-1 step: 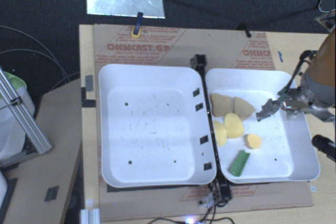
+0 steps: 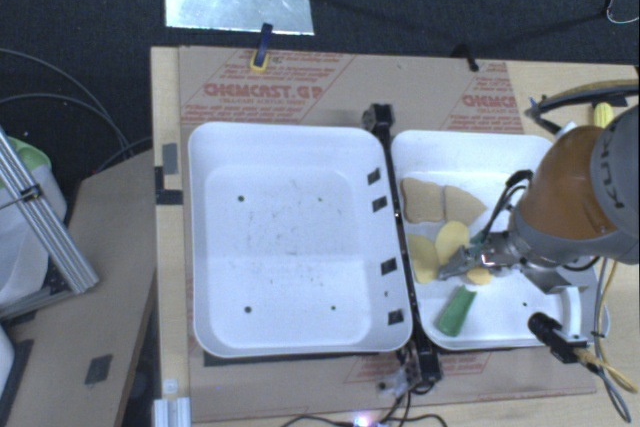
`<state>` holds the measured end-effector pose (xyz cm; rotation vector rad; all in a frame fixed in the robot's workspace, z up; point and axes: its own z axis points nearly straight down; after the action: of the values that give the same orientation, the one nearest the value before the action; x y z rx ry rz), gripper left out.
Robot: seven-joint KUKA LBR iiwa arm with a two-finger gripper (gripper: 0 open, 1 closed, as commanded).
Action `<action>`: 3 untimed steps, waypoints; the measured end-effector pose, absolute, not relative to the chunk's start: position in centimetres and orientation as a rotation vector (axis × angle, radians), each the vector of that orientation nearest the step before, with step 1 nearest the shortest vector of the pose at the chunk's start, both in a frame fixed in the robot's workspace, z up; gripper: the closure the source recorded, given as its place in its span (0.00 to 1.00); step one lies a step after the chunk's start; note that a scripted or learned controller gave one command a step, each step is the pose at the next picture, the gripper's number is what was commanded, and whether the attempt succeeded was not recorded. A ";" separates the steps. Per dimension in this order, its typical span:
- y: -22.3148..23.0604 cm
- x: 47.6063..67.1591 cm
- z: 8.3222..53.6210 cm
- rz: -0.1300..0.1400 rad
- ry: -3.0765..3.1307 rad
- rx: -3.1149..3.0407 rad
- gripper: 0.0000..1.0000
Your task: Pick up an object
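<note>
While the arm hides part of the right bin, its gripper hangs over yellow pieces. Whether the claw grips anything cannot be told. Cardboard reads "CHEMCAST".

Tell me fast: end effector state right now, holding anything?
End effector: low in the right bin over the yellow pieces; open or closed cannot be told, nothing visibly held.

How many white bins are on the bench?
2. The left bin sits in the middle of the view. The right bin lies beside it, with the robot's claw reaching into it over some small objects.
</note>
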<state>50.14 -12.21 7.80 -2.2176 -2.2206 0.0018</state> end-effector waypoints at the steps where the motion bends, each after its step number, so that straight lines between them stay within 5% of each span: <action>1: -8.1 56.6 8.5 -0.007 -2.236 -2.215 0.00; 2: -1.2 51.7 19.0 -0.012 -2.235 -2.213 0.00; 3: -2.4 50.7 27.7 -0.013 -2.233 -2.222 0.00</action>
<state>50.70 -2.39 27.70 -2.2219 -2.2326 -0.0130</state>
